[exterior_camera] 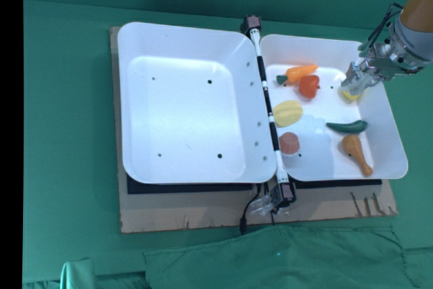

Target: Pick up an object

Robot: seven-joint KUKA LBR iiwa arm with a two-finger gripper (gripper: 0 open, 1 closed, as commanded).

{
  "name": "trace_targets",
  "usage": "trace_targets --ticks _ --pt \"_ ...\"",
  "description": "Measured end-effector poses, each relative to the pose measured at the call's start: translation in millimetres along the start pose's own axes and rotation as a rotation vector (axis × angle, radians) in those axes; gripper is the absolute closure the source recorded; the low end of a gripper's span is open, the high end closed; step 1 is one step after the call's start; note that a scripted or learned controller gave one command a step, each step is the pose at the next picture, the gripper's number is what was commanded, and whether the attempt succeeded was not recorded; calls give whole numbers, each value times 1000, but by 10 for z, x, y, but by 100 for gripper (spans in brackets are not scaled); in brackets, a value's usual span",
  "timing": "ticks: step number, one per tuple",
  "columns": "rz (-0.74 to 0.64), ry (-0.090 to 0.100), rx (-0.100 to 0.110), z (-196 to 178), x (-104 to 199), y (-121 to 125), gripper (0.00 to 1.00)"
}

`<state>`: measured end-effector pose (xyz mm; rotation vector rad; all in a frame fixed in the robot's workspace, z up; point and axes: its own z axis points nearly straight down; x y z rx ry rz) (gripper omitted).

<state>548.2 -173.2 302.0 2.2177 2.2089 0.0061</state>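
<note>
At the right of the frame the gripper (354, 83) is sitting down over a small yellow piece (350, 95) near the upper right corner of the right bin (389, 139), its fingers closing around the piece's top, though whether they are truly gripping it is too small to tell. To do this well, the fingers should be squeezing squarely before lifting straight up. Leftward, a red pepper (309, 85), carrot (298, 72), green chilli (347, 126) and drumstick (356, 151) are lying apart.

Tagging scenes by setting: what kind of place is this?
Probably a lab grasping test bench: two white bins side by side on a board draped in green cloth, toy food like a carrot, and a robot pincer reaching in.
</note>
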Motion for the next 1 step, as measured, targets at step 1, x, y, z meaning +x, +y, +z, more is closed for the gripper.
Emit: trace_targets --ticks 1 --pt "-1 0 0 -486 -88 4 100"
